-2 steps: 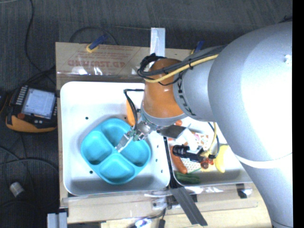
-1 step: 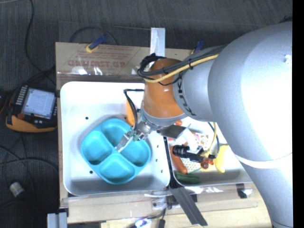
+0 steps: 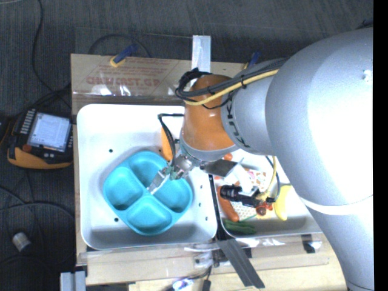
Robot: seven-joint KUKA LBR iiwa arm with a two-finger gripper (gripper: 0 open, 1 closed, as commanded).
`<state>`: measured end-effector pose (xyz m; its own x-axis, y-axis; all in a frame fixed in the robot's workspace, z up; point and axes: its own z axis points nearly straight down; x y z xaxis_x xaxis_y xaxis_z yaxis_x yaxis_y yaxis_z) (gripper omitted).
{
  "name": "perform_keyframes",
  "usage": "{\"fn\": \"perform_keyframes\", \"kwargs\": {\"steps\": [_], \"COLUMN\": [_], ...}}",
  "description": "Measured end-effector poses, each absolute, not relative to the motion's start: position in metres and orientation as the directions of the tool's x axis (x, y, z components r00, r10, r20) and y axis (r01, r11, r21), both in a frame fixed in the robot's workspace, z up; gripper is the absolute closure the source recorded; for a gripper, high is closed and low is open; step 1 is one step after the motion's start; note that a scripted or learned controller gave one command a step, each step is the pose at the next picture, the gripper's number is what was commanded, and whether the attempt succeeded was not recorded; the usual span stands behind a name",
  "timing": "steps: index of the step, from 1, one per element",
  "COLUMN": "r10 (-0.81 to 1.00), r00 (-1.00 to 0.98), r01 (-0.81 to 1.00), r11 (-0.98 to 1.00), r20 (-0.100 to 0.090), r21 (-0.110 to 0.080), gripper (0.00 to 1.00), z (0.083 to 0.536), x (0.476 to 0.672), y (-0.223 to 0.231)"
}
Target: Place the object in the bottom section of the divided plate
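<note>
Lying along the near edge of the worktop [image 3: 285, 268], two white bins sit side by side. In the right bin [image 3: 270, 225], closest to that edge, are a green thing [image 3: 242, 228], a banana [image 3: 282, 202] and, just beyond them, a patterned card [image 3: 253, 177] whose print is too small to read. The left bin [image 3: 97, 132] carries the blue divided plate [image 3: 130, 190], its bottom section pointing at the near edge. The hand [image 3: 163, 180] hangs over the plate's central ridge; whether it is clenched or released cannot be told. An orange thing [image 3: 165, 143] lies in the left bin just past the plate's far rim, partly hidden by the wrist. Dark lettering on the arm [image 3: 315, 120] beside its orange band [image 3: 203, 123] is illegible. At the worktop's far edge, a cardboard sheet [image 3: 124, 76] bears red print that cannot be read.
</note>
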<state>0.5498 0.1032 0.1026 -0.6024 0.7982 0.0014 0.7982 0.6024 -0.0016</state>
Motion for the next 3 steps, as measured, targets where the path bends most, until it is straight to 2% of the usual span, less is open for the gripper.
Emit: {"fn": "perform_keyframes", "kwargs": {"steps": [1, 2, 3], "r10": [0.798, 0.801, 0.992], "r00": [-0.602, -0.599, -0.13], "r01": [0.798, 0.801, 0.992], "r11": [0.602, 0.599, 0.13], "r20": [0.001, -0.002, -0.004], "r21": [-0.002, -0.006, -0.007], "gripper": [0.0, 1.0, 1.0], "z": [0.103, 0.108, 0.181], "x": [0.55, 0.551, 0.528], "y": [0.103, 0.1, 0.093]}}
